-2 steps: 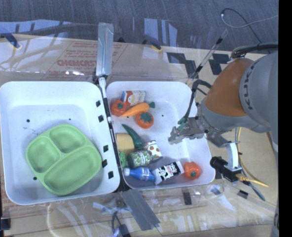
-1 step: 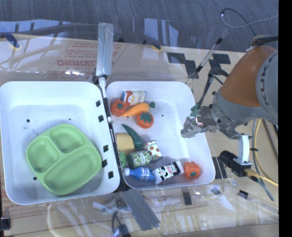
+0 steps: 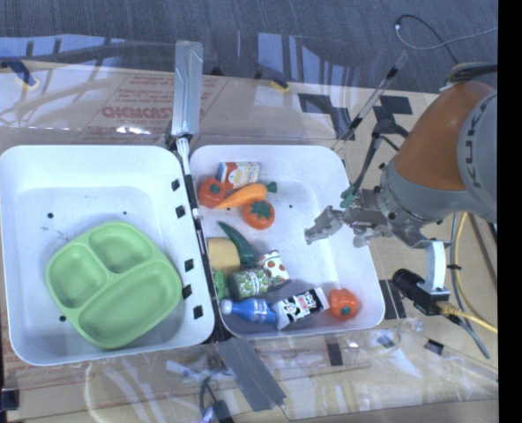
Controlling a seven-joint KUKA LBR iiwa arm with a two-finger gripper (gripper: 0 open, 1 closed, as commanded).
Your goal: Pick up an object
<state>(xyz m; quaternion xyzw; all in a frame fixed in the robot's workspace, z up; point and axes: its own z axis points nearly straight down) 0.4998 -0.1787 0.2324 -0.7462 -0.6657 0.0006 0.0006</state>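
The right bin holds the things to be picked: along its far side lie a small carton, an orange carrot slanting across, a red-orange tomato toy at the carrot's left end and another orange round fruit just beside its right end. Nearer the divider between the bins sit a yellow block and a dark green pepper lying against it, with a green patterned can just in front. Along the near wall lie a blue bottle, a black-and-white cow-print carton touching it, and a small orange fruit in the near right corner. The gripper hangs over the bare right-hand part of this bin, apart from all of these things, pointing leftward from the grey arm with its orange band, which comes in over the bin's right wall. I cannot tell whether the jaws are apart or together, and nothing can be seen between them. The left bin carries a light green divided plate lying towards its near side. Both bins rest side by side on the bench, whose surface is covered with taped cardboard and clear sheeting.
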